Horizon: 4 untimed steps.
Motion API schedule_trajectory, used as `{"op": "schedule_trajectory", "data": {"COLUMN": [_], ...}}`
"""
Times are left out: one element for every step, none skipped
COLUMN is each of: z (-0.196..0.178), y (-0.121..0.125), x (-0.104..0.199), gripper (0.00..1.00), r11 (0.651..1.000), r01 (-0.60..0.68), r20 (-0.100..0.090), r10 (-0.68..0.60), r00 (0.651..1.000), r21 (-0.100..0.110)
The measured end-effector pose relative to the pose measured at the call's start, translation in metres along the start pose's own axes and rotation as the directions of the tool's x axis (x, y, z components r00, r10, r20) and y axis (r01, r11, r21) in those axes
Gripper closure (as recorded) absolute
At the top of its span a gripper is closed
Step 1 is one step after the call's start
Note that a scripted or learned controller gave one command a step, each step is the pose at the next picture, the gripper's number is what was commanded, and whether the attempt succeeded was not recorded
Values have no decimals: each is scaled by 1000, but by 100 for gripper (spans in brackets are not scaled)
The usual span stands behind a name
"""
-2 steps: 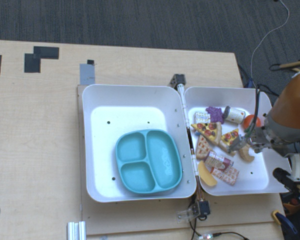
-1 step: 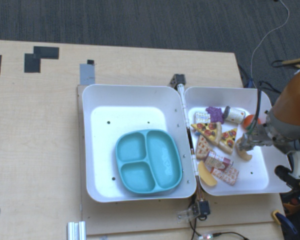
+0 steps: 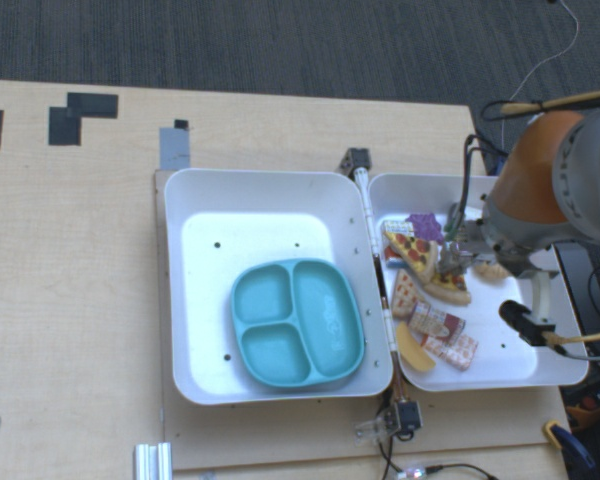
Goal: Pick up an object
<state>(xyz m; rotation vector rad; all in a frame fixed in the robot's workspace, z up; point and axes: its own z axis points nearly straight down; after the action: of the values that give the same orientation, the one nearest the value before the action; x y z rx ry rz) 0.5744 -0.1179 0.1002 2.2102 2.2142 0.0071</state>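
Here the end effector hangs low over the toy food pile in the right bin, seemingly positioned to grab, though its grip state cannot be told.

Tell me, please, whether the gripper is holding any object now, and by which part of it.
It cannot be told. The gripper is low over the pile of toy food in the right bin, but no item shows between its fingers.

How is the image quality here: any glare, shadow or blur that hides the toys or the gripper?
Camera view: even light; the left bin floor is washed out around the blue tray. The toy pile in the right bin is small and soft, hard to identify. The gripper is dark against the clutter, so its fingertips are unclear.
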Motion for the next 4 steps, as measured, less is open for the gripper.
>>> {"op": "schedule_trajectory", "data": {"z": [2, -9, -115, -114], "y": [-1, 0, 44, 44], "x": [3, 3, 9, 9], "gripper": [0, 100, 100, 0], "r11": [1000, 1000, 1000, 1000], "r01": [2, 4, 5, 5], "r20": [-5, -4, -5, -6], "r10": [-2, -4, -5, -5], "r00": [1000, 1000, 1000, 1000], "r21": [4, 2, 6, 9]}}
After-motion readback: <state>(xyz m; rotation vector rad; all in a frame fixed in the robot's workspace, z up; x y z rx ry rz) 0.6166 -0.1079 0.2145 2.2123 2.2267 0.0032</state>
